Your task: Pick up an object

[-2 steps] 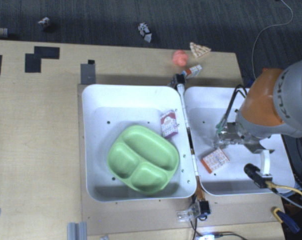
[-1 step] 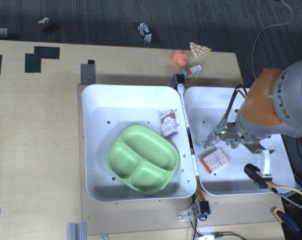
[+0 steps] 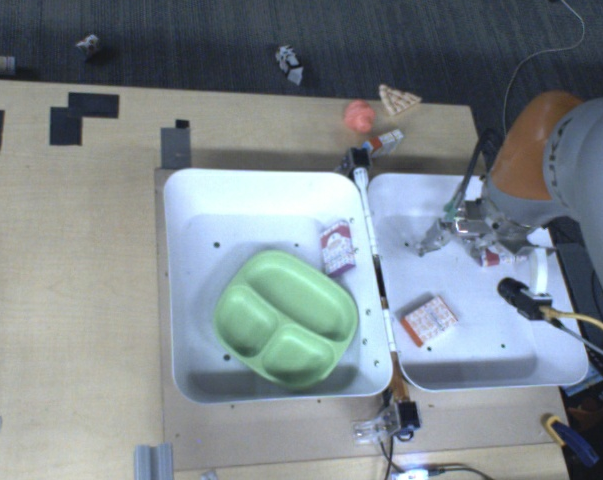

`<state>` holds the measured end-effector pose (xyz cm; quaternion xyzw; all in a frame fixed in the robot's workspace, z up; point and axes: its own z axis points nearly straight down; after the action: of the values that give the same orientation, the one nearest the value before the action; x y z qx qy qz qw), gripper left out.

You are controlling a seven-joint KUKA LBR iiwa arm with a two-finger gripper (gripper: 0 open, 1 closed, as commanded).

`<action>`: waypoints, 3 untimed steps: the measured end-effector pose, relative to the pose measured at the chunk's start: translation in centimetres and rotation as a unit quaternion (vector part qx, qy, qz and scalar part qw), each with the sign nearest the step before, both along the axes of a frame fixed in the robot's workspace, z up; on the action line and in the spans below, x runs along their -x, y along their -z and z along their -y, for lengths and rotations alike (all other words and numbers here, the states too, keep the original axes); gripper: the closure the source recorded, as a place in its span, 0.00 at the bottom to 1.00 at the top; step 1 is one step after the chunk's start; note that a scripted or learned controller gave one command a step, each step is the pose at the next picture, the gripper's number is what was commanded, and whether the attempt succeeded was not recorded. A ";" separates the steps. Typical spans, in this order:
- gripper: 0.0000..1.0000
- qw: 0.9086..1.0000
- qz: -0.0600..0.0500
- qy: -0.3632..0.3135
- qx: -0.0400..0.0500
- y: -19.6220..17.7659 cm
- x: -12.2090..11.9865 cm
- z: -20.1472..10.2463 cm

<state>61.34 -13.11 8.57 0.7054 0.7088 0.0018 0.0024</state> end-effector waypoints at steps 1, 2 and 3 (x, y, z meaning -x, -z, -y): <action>0.00 1.000 0.000 0.002 0.001 -0.1 8.8 1.0; 1.00 1.000 0.004 0.001 0.001 -1.3 8.6 1.0; 1.00 1.000 -0.001 0.000 -0.001 -7.6 3.2 -5.1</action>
<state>58.17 -8.06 16.19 0.7052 0.7090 0.0022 0.0013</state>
